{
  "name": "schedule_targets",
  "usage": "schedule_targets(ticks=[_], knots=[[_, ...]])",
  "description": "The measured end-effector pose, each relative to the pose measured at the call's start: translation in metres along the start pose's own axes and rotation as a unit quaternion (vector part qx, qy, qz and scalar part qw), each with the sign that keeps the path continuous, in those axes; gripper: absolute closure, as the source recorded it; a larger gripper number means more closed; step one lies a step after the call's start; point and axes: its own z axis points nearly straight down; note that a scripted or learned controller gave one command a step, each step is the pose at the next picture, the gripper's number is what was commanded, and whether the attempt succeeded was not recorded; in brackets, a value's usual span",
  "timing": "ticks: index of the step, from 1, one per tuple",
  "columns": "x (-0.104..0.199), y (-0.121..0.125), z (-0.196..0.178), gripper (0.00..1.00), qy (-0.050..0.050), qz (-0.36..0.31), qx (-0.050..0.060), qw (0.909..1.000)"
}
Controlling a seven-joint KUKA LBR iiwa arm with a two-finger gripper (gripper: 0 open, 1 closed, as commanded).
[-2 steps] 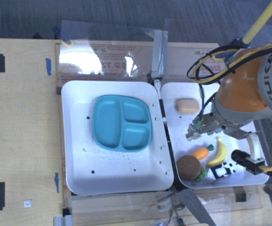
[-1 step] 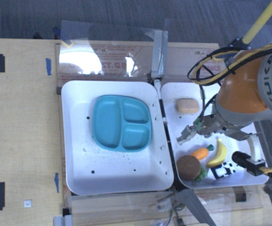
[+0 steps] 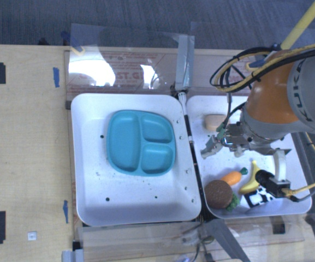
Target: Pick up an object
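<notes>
The counter (image 3: 26,162) was pale wood, with blue tape marks and black corner marks on it, and it carried two shallow white bins side by side. The left bin (image 3: 86,195) held one blue divided plate (image 3: 141,142) with three compartments. My arm (image 3: 280,100) reached over the right bin (image 3: 299,171), and my jaws (image 3: 214,145) hung low over its left-middle part, near the divider between the bins. They looked spread apart with nothing between them, though they were small and partly blurred.

In the right bin I counted five things. One beige rounded piece (image 3: 213,122) lay just behind my jaws, apart from them. One orange carrot (image 3: 232,178), one brown round burger (image 3: 218,193), one yellow banana (image 3: 250,183) and one black-and-white toy (image 3: 260,192) lay clustered at the front, all well clear of my jaws.
</notes>
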Motion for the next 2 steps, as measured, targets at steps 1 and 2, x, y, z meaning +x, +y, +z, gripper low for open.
schedule_targets(ticks=[1,2], knots=[[-0.056,-0.042,0.000,0.00,0.000,-0.068,0.001,0.9977],[-0.068,-0.040,0.096,0.00,0.000,-0.145,-0.004,0.9895]])
